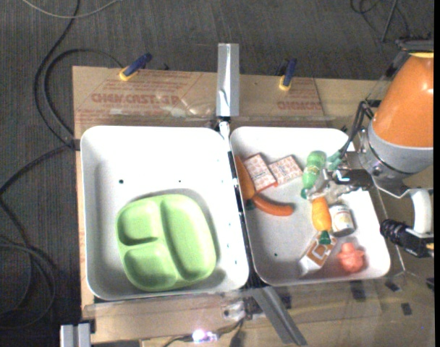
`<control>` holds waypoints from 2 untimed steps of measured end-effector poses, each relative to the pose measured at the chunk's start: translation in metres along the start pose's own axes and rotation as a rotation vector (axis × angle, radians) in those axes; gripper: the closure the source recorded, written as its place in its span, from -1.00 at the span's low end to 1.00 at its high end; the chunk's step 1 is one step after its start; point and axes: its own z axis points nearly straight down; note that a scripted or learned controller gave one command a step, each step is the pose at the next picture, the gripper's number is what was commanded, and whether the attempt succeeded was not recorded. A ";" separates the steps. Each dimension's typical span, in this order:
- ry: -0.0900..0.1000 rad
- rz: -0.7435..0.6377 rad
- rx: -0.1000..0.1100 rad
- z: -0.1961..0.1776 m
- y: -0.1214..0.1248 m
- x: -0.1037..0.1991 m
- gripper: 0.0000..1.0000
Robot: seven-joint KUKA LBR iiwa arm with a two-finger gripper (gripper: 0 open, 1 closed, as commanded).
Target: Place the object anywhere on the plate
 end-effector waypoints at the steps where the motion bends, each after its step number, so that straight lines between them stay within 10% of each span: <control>1: 0.003 -0.035 0.000 0.040 0.003 0.085 1.00; 2: 0.000 -0.087 -0.002 -0.016 0.000 0.082 1.00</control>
